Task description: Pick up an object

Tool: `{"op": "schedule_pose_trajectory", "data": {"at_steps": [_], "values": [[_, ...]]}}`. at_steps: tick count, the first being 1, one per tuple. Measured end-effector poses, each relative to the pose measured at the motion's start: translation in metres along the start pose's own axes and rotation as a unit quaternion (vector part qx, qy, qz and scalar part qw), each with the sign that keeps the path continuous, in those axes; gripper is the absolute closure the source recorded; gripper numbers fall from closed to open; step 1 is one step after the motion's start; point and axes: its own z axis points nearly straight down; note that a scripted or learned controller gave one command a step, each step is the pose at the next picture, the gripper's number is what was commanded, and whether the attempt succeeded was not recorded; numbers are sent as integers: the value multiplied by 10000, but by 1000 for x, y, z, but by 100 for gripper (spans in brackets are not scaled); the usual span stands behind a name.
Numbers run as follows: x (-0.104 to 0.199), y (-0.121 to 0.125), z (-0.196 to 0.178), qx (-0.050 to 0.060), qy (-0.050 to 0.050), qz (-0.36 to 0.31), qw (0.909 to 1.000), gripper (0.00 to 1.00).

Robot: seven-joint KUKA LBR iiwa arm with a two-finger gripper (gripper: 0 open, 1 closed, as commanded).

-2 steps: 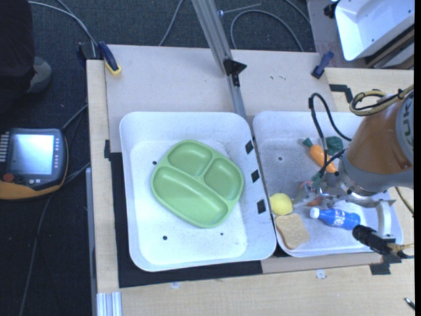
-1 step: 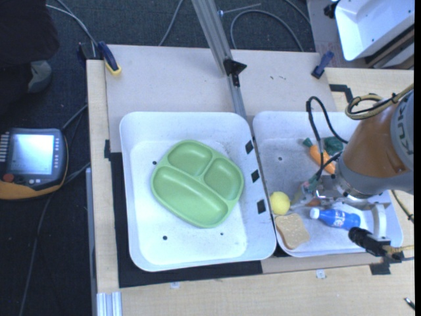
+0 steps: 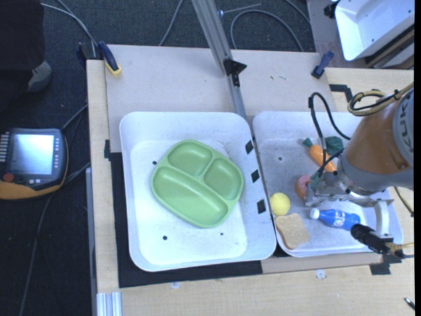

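Altogether five items (image 3: 335, 218) (one green plate (image 3: 197, 182) apart).

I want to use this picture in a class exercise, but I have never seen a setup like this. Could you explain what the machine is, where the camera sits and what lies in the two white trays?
This is one camera fixed above a bench, looking down at a slant. The grey and orange shape on the right is a robot arm; its gripper reaches down into the right bin. That bin holds a yellow ball, a slice of toy bread, a blue and white bottle, a toy carrot and a small reddish piece beside the gripper. The left bin holds a green divided plate. Whether the gripper holds anything cannot be told.
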Motion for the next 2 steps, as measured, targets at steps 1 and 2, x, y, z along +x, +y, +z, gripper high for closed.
{"op": "schedule_pose_trajectory", "data": {"at_steps": [1,2], "values": [[2,-6,-43,5,8,0,10000,100],[7,5,-94,-1,4,-8,10000,100]]}}
